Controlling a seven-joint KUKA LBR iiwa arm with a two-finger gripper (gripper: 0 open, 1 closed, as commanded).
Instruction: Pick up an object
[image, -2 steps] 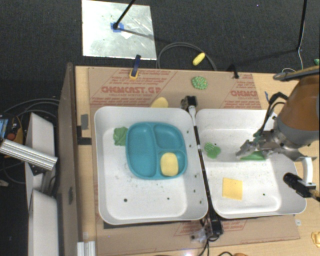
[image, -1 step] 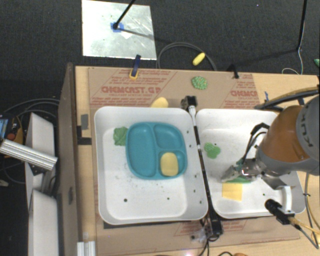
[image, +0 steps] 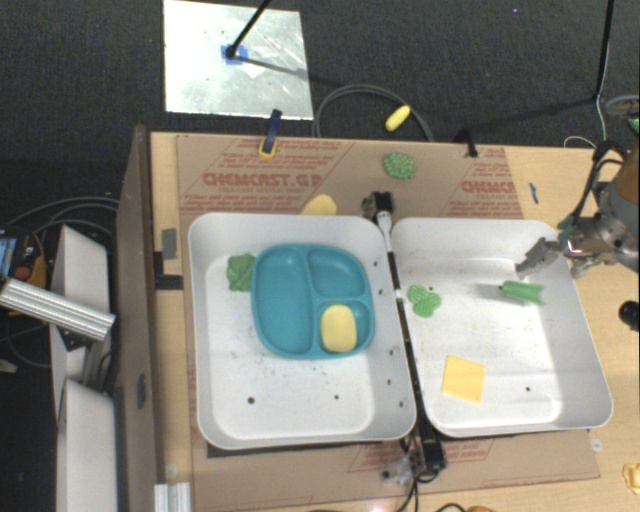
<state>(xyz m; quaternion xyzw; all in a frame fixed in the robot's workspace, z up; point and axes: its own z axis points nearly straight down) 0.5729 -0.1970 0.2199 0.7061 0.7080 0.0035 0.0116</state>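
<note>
Camera view: gripper (image: 545, 252) hung over the right bin (image: 560, 410), nothing grasped.
Risk first: the green piece (image: 522, 291) lay just below the fingertips, flat and thin, so a descent could skid it against the bin floor or close on air. Fingers (image: 534, 256) looked slightly parted and clear of any object, though the gap was small and hard to read. Yellow square (image: 463, 379) sat further down from the tips, small green lump (image: 424, 300) off to their left. Left bin (image: 220, 400) held a blue tray (image: 290, 300) with a yellow object (image: 339, 327).
</note>
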